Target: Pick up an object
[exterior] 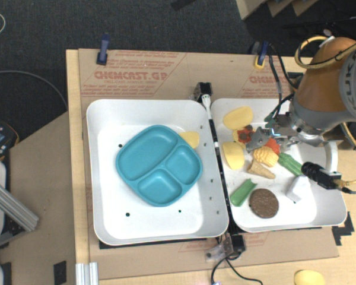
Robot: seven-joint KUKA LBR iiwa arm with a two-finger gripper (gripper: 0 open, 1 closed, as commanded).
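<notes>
Red object (244, 135) partly hidden under fingers (262, 136); grip state cannot be told.

Clustered in the right bin (320, 218): yellow piece (238, 117) at the top, small red item (244, 135) under it, pale yellow chunk (232, 155), corn (264, 156), cone (260, 170), green pod (242, 192), brown disc (264, 202), green stick (289, 164).

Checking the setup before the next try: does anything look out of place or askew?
One yellow item lies on the floor beyond the bench's near edge, away from the toys in the right bin. The blue divided plate in the left bin sits skewed to the walls.
</notes>
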